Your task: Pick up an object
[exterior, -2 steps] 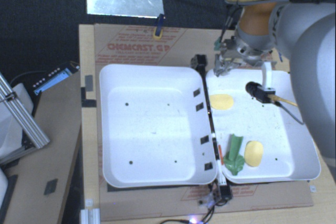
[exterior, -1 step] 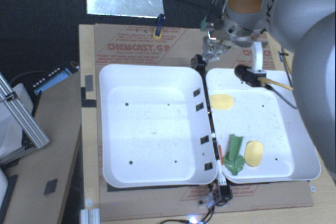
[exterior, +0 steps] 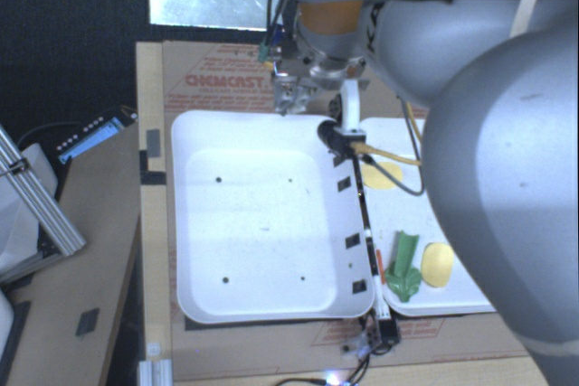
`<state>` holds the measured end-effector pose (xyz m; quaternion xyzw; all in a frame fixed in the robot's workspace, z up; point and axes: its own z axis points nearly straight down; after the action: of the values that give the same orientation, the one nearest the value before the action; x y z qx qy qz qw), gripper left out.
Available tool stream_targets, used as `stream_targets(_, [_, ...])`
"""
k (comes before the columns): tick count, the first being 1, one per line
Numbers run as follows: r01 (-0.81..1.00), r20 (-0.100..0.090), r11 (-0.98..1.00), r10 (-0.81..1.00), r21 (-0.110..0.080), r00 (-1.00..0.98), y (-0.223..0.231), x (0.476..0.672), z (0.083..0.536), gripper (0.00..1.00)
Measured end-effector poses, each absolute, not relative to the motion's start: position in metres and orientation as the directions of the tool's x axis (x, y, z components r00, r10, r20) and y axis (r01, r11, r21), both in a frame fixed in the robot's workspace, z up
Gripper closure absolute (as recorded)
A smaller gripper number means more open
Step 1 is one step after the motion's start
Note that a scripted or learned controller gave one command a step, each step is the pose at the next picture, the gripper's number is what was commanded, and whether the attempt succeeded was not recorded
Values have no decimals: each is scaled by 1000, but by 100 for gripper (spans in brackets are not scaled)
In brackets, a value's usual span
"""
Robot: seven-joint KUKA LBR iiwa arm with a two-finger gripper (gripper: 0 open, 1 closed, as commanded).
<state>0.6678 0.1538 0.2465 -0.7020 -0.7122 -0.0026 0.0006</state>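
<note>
White smooth left bin (exterior: 258,221) | green lumpy toy (exterior: 404,265), yellow rounded piece (exterior: 437,265) in right bin (exterior: 434,303) | fingers (exterior: 288,99): cannot tell

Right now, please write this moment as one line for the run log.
arm: above bins' far edge | tool: near left bin far rim, nothing seen held | right bin: green object, yellow object

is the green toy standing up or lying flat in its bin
Lying flat. The green toy is stretched out on the right bin's floor beside a yellow object.

Red lettering reading "CHEMCAST" runs across the brown board (exterior: 213,72). It stands just behind the left white bin (exterior: 194,194).
</note>
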Motion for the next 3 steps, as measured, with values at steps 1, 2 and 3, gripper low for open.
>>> stream_targets(1, [1000, 2, 9, 1000, 3, -9, 218, 668, 228, 100])
stream_targets(2, [1000, 4, 6, 1000, 9, -6, 236, 669, 320, 100])
stream_targets(3, [1000, 3, 0, 1000, 14, 0, 199, 667, 446, 100])
